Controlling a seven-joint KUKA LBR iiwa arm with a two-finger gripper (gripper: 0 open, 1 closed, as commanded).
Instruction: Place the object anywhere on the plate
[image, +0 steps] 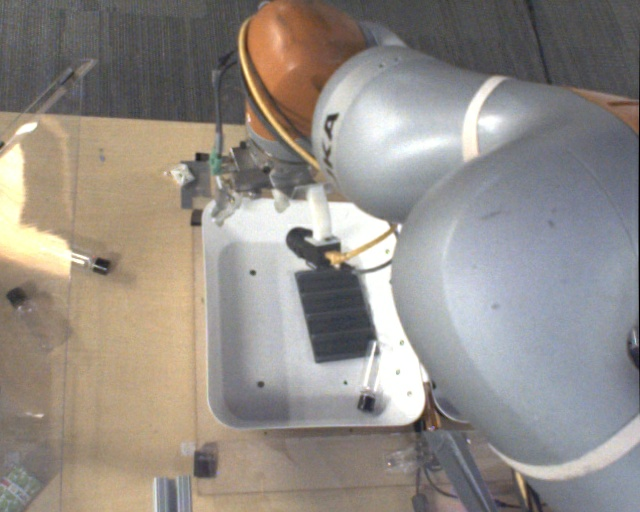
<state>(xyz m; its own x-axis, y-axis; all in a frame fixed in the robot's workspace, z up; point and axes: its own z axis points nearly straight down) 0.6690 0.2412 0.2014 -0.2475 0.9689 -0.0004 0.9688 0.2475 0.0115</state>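
A dark ribbed rectangular plate (335, 315) lies flat in the middle of the white bin (235, 385). A clear vial with a black cap (368, 385) rests on the bin floor just off the plate's near right corner, cap toward the front. My gripper (228, 195) hangs over the bin's far left corner, well away from both vial and plate. I see nothing held in it. The grey arm hides the right side of the bin.
On the wooden bench left of the bin lie another black-capped vial (90, 263) and a small clear vial (20, 300). A small dark block (205, 461) sits in front of the bin. A clear panel covers the far left.
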